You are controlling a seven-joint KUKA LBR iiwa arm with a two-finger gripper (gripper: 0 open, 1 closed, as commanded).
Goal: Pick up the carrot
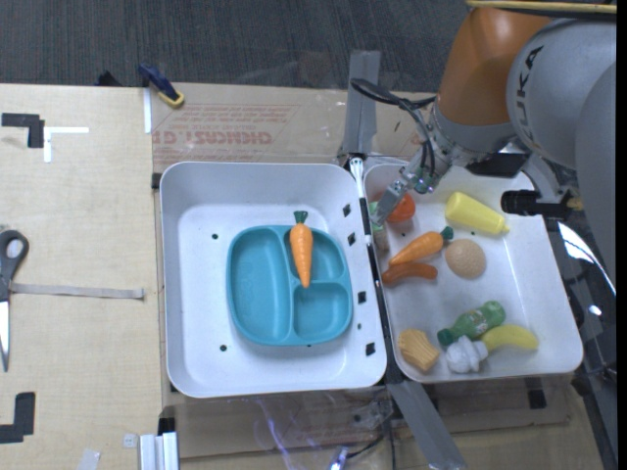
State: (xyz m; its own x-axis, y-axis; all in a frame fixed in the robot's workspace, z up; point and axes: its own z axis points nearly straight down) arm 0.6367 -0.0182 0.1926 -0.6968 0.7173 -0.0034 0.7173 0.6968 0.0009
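Note:
One carrot (pixel 301 249), orange with a green top, lies on the blue divided plate (pixel 257 292) in the left bin (pixel 186 292), along the plate's central ridge. A second carrot (pixel 415 248) lies tilted in the right bin (pixel 549 311), near its left wall. The gripper (pixel 413 180) hangs over the far left corner of the right bin, just above a small orange-red item (pixel 398 208). It is well right of the plate's carrot and a little beyond the second one. Nothing is visibly held between the fingers.
The right bin also holds a brown sausage (pixel 409 273), a tan ball (pixel 464 258), a yellow piece (pixel 476 213), a green bottle (pixel 472 322), a banana (pixel 511 338) and a waffle-like piece (pixel 417 350). Scissors (pixel 8 262) lie on the bench at far left.

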